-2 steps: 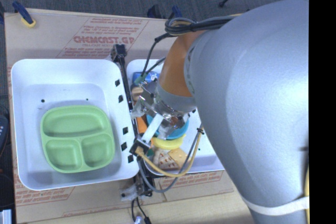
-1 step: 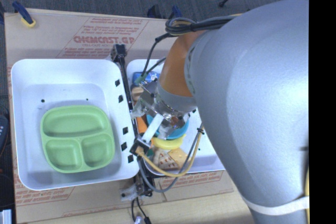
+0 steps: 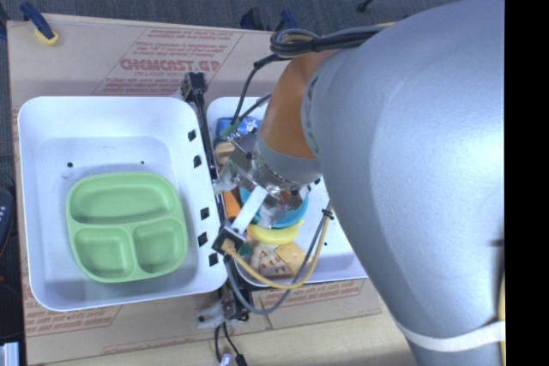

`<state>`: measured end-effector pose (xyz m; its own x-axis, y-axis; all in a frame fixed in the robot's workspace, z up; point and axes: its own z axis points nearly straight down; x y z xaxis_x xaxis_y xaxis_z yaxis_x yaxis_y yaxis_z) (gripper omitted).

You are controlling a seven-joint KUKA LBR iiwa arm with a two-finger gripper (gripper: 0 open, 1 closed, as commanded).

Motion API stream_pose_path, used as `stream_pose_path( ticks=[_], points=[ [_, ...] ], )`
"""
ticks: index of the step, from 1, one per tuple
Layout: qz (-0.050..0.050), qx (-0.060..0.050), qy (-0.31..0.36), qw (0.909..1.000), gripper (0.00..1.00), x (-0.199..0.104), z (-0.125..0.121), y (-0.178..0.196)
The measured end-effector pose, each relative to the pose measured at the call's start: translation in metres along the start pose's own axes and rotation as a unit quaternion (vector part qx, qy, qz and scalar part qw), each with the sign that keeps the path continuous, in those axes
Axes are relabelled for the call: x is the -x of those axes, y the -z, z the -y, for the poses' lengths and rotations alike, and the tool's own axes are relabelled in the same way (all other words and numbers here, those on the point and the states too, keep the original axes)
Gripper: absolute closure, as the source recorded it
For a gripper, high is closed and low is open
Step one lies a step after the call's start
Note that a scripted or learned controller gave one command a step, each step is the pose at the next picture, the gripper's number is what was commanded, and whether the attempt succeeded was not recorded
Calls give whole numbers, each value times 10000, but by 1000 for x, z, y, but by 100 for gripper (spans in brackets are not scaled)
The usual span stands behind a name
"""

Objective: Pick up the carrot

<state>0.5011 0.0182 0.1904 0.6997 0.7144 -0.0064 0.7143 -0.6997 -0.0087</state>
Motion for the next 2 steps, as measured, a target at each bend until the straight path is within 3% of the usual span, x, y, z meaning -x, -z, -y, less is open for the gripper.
stream_pose_path(
  ticks=[1, 2],
  points=[
    [0, 0, 0, 10000, 0, 0, 0, 0],
    [7, -44, -1727, 9850, 0, 39, -5, -1]
  ],
)
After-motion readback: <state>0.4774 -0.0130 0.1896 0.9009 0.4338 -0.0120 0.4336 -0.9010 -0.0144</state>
